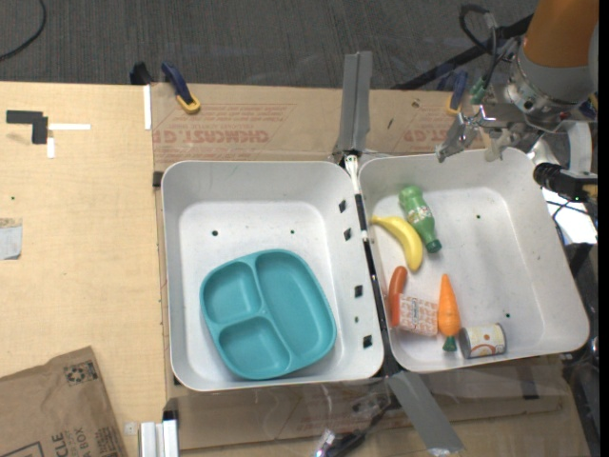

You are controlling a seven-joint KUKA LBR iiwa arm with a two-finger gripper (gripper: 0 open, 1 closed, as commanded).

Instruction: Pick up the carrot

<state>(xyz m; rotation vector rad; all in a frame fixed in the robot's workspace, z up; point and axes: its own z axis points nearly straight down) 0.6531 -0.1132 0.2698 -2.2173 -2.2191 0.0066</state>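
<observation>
Nearest the camera, on the left: a torn piece of brown cardboard (57,403) on the pale wooden bench (76,246), with a black marker and white tape strips further back.

In the left bin (181,255), toward its near side: a teal divided plate (268,312), three compartments, nothing in them.

In the right bin (542,284), along the near wall: a small white can (483,341) lying on its side, and just left of it the carrot (447,310), orange, green stem end pointing near, tip pointing far. Touching or nearly touching the carrot's left side: a small printed packet (417,314). Left of that, against the bin wall: a red-orange sausage-shaped item (396,293). Further back: a yellow banana (403,240), and beside it a green bottle (420,217) lying down.

Farthest, above the bin's far-right corner: the gripper (473,133), fingers spread apart, nothing between them, well apart from the carrot. Above it, the orange band of the arm and a tangle of cables.

Likely trouble from here: crowding. Packet on one side, can on the other, so a descent slightly off centre could pinch a neighbour instead, or shove the carrot against the near wall. Tapered, smooth shape, so likely to squirt out if gripped near the tip. Bin wall close by, a possible obstacle for a finger.

Beyond the bins: flattened printed cardboard, a blue-and-yellow clamp (179,87), then dark grey carpet with a cable on the far left.
</observation>
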